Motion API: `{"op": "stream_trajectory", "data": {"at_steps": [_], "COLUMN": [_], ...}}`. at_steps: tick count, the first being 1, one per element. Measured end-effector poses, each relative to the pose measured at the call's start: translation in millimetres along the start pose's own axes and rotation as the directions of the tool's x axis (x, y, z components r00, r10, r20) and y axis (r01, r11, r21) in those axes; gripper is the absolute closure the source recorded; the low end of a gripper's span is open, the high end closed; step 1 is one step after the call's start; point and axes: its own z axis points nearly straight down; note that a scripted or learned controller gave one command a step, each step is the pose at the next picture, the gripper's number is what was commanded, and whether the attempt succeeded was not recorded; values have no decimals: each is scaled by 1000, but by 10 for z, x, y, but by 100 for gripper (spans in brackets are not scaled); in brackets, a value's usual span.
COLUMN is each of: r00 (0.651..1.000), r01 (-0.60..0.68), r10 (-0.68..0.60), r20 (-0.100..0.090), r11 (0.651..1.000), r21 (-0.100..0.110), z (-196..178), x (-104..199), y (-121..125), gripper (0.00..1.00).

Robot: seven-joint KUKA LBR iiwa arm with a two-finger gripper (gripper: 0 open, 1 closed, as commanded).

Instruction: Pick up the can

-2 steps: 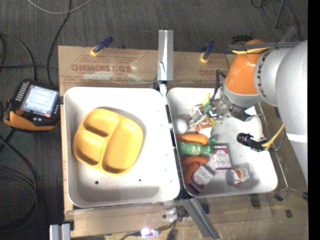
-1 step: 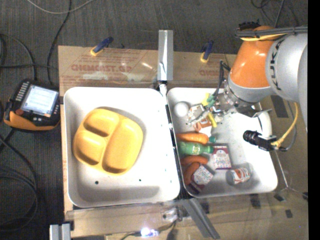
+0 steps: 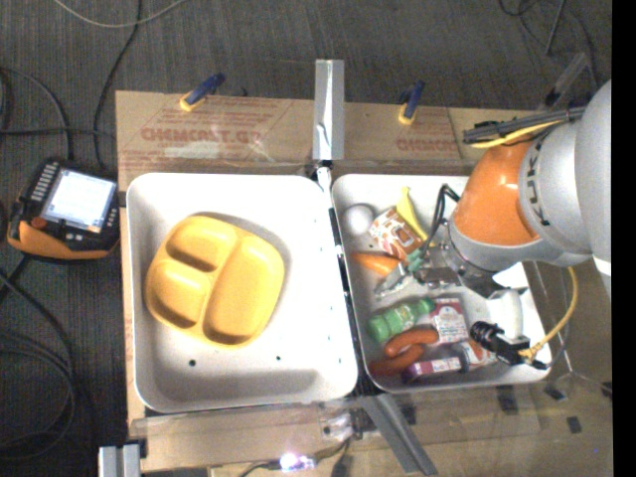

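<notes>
Fingers (image 3: 412,269) sit low in the right bin's (image 3: 348,217) middle among clutter; can't tell how far apart or whether they grip anything. Left bin (image 3: 139,366): yellow tray (image 3: 216,278), three compartments. Right bin: orange carrot (image 3: 374,262), green bottle (image 3: 399,319), sausage (image 3: 407,343), dark purple can (image 3: 435,368) lying on its side at the near wall, red-white carton (image 3: 450,321) just above it. Arm (image 3: 517,207) enters from right.
</notes>
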Motion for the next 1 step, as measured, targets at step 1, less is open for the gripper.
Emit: {"op": "stream_trajectory", "data": {"at_steps": [1], "r00": [990], "r01": [-142], "r10": [142], "r20": [2], "r11": [990], "r21": [1], "z": [-340], "x": [-841], "y": [-565], "gripper": [0]}}
